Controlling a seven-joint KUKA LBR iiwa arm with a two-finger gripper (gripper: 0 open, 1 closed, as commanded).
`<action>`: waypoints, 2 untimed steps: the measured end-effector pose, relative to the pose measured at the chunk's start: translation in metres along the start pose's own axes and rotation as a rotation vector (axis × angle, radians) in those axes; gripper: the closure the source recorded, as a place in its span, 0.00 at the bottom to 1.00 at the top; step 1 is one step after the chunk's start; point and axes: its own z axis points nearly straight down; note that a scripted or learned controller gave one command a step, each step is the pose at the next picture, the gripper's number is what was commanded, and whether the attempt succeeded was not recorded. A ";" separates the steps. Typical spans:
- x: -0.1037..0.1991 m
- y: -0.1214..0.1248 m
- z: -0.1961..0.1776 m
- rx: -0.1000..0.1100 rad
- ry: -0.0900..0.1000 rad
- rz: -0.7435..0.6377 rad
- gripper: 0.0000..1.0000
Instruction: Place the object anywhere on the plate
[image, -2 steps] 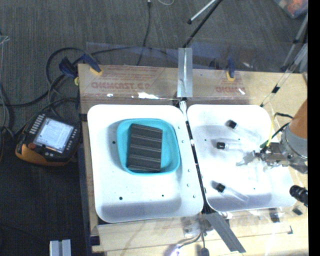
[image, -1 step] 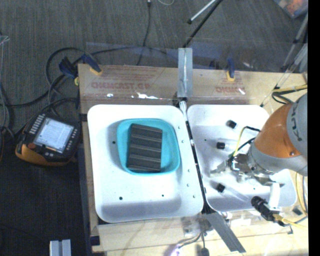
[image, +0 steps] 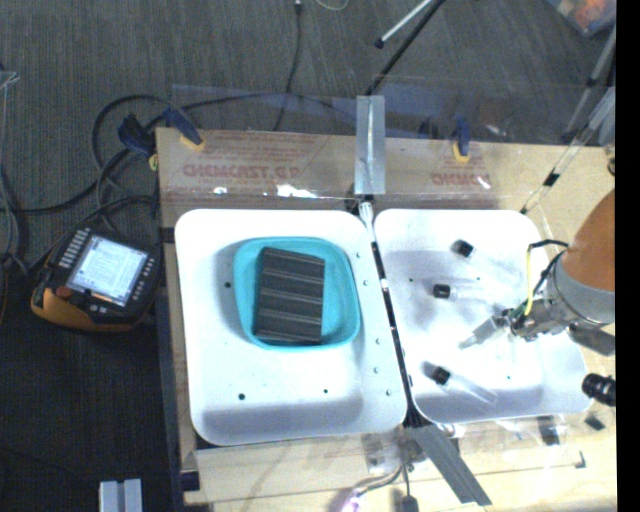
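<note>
A teal plate (image: 343, 300) lies in the left bin (image: 280, 410). A dark grey ridged block (image: 290, 294) rests flat on the plate, covering most of its middle. My gripper (image: 487, 331) hangs low over the right bin (image: 490, 400), near its right side, pointing left. It is far from the plate and the block, with the bins' divider between us. I see nothing held at its tip. The grey arm with its orange band (image: 603, 240) enters from the right.
Three small black pieces (image: 461, 247) (image: 441, 291) (image: 436, 375) sit on the right bin's floor, left of the gripper. A metal divider (image: 385, 300) separates the bins. A handheld pendant (image: 100, 272) and cables lie on the floor at left.
</note>
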 end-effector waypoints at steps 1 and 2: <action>-0.013 0.000 0.067 -0.010 -0.002 0.483 0.00; 0.030 0.016 -0.173 -0.002 -0.003 0.522 0.00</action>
